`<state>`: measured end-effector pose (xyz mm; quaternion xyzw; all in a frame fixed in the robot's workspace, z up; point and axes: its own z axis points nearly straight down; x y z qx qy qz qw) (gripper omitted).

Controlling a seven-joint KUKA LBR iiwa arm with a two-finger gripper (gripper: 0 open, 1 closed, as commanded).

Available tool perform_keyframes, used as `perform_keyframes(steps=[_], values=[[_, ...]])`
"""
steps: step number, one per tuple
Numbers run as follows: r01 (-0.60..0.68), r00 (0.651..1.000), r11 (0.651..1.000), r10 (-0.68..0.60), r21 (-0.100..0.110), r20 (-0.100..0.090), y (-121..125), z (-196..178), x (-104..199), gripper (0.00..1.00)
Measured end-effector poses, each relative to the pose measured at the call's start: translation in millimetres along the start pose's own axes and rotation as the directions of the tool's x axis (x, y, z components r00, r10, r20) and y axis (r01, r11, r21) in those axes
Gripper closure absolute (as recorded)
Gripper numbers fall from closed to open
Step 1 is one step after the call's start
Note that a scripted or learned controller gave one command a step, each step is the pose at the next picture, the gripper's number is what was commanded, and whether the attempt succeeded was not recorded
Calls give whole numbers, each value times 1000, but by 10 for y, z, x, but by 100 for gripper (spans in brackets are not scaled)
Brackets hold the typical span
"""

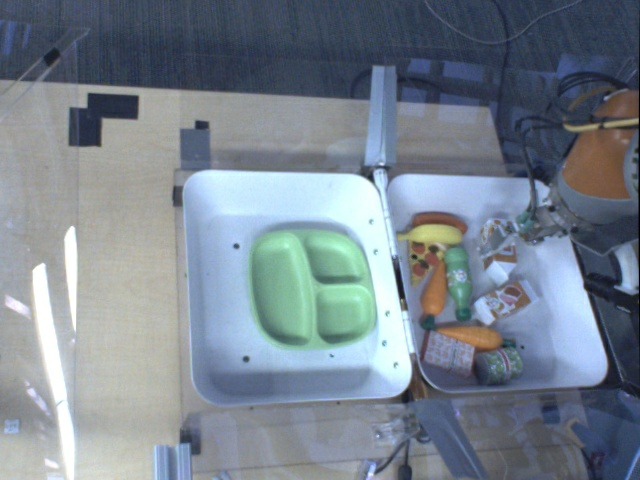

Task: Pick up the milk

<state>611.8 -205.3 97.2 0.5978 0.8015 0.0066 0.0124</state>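
The milk (508,298) is a small brown and white carton with a white cap, lying on its side in the right bin (585,318), right of centre. My gripper (533,225) hangs over that bin's far right corner, below the arm's orange band (598,171). It is up and to the right of the milk, apart from it, and close beside a crinkly white packet (497,238). Nothing is visibly held.
The right bin also holds a hot dog (438,220), a banana (437,234), a green bottle (457,280), two carrots (433,290) (470,336), a red box (447,354) and a green can (497,365). A green divided plate (310,286) lies in the left bin (215,268).
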Motion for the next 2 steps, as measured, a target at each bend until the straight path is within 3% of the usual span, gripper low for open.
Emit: perform_keyframes(steps=[1, 2], values=[[1, 1000, 1000, -1, -5, 3, 26, -126, -3, 100], [-74, 997, 997, 74, 19, -7, 403, -1069, 689, 100]])
